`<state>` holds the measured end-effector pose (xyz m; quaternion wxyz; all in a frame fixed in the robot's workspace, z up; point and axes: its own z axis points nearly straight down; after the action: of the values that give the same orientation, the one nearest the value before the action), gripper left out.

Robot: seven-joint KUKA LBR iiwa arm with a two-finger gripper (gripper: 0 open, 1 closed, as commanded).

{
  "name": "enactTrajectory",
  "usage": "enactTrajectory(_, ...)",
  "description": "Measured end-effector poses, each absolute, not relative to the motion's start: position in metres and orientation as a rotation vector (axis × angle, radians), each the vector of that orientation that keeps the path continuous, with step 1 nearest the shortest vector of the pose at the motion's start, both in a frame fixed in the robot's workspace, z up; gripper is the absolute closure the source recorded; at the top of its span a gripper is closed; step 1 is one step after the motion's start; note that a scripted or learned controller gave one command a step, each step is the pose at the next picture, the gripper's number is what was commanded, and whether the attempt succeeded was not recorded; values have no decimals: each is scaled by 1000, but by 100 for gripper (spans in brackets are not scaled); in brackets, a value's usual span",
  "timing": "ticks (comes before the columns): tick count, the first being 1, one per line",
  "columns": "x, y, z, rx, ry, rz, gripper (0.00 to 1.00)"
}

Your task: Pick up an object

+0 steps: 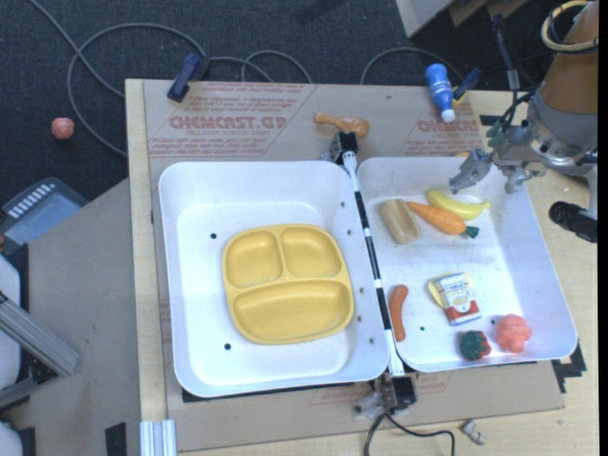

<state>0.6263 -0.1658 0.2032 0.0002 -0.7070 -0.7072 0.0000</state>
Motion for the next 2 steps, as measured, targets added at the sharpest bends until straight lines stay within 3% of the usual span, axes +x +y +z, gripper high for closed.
enactTrajectory(1, 645, -158, 100, -2227, -2230, -8, 0)
enactTrajectory(2, 626, -141, 87, -2226, -2224, -2, 0)
